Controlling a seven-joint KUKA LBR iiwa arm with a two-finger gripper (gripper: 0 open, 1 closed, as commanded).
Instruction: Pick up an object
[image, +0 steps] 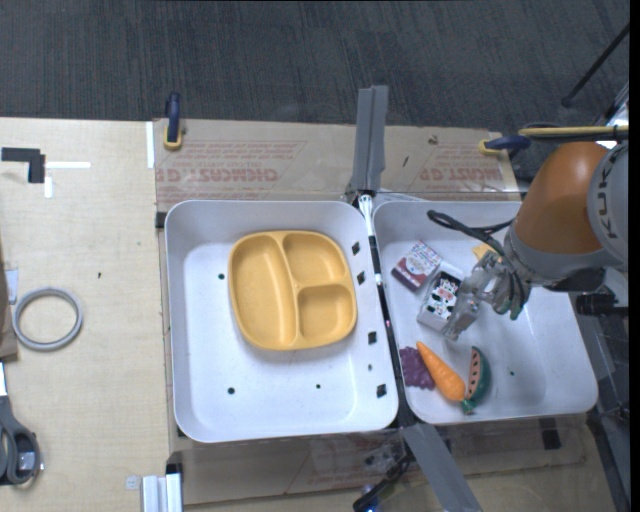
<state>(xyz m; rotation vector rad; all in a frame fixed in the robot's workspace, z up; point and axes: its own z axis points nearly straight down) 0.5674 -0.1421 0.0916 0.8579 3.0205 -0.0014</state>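
Metal two-finger gripper (468, 318), grip state unclear, hovers beside small black-and-white printed box (439, 300) at its 10 o'clock; orange plastic carrot (441, 369) at 7.

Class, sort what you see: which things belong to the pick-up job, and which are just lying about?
Job: gripper, right bin, and its contents: toy carrot, watermelon slice, purple piece, small red packet.

Lying about: yellow divided plate in left bin, tape roll, scissors.
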